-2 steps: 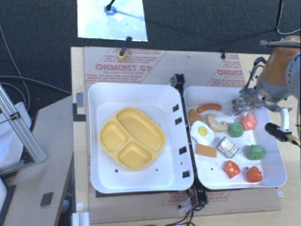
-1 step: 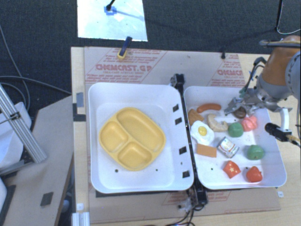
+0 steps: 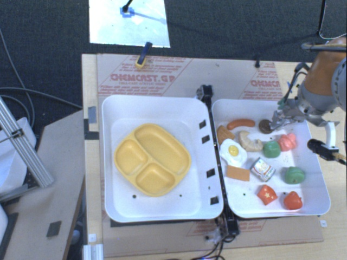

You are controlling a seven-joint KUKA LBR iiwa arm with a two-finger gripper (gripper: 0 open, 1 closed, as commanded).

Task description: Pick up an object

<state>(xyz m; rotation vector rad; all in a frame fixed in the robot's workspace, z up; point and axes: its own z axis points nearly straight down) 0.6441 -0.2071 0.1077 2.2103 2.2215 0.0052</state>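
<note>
The right bin (image 3: 317, 202) holds several toy foods: a red sausage (image 3: 241, 124), a dark brown round piece (image 3: 265, 126), a fried egg (image 3: 233, 152), a beige curved piece (image 3: 250, 141), a green piece (image 3: 271, 149), a pink piece (image 3: 288, 141), an orange cheese slice (image 3: 237, 173), a silver can (image 3: 262, 169), another green piece (image 3: 295, 174) and two red pieces (image 3: 267, 194) (image 3: 293, 200). My gripper (image 3: 280, 119) hangs low over the bin's far right part, just right of the brown round piece and above the pink piece. Nothing can be seen held in it.
The left bin (image 3: 116, 118) carries a yellow divided plate (image 3: 152, 158). A black hinge strip (image 3: 211, 145) runs between the bins. The grey arm with its orange band (image 3: 325, 69) enters from the right, over the right bin's far corner.
</note>
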